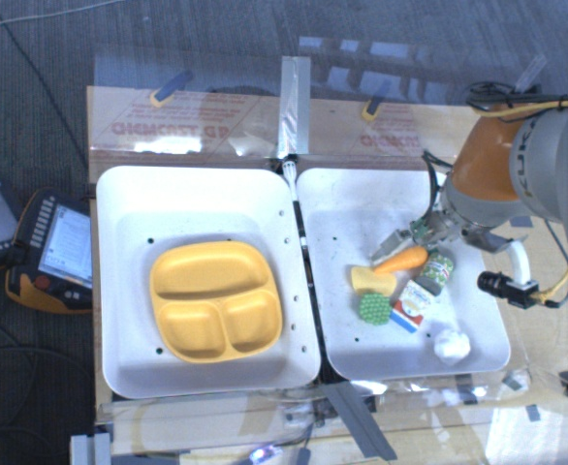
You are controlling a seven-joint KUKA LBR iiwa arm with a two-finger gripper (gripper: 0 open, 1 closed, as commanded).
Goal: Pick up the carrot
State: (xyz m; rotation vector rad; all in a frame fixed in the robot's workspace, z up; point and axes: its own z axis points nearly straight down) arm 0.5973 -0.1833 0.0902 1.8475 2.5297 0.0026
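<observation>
The gripper [412,239] is blurring into the clutter, so I cannot tell its state. The right bin [342,352] is holding the carrot [401,259] mid-bin, touching a yellow wedge [371,278]; a yellow divided tray [216,298] is lying in the left bin [119,260]. The arm [502,168] is reaching over the right bin's far right corner

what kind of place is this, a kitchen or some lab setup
Most likely a robotics lab bench, not a kitchen. A grey and orange arm reaches over two taped-down white bins, a teach pendant lies on the carpet beside the bench, and the carrot and yellow tray look like toys.
</observation>
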